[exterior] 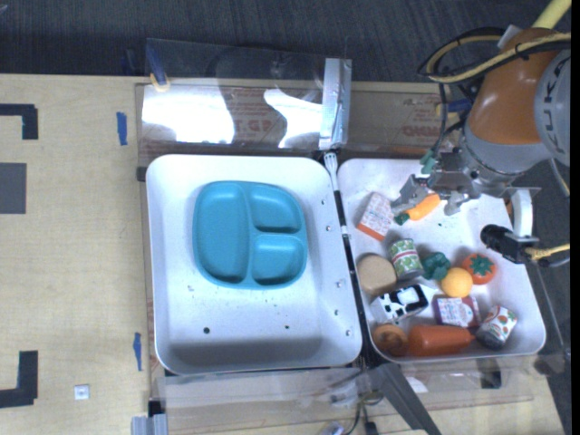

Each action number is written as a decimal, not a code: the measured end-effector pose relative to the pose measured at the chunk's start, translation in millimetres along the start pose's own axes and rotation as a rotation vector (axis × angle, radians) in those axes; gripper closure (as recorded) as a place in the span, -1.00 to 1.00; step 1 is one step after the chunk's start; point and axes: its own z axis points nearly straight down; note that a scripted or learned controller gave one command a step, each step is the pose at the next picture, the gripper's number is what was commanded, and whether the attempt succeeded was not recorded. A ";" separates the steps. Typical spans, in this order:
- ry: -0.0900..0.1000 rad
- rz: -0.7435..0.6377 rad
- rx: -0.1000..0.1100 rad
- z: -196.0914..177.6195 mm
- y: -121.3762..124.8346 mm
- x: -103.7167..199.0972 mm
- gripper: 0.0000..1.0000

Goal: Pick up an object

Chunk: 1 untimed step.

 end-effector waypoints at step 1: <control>-0.002 0.090 0.001 58.2 46.9 -49.8 -1.00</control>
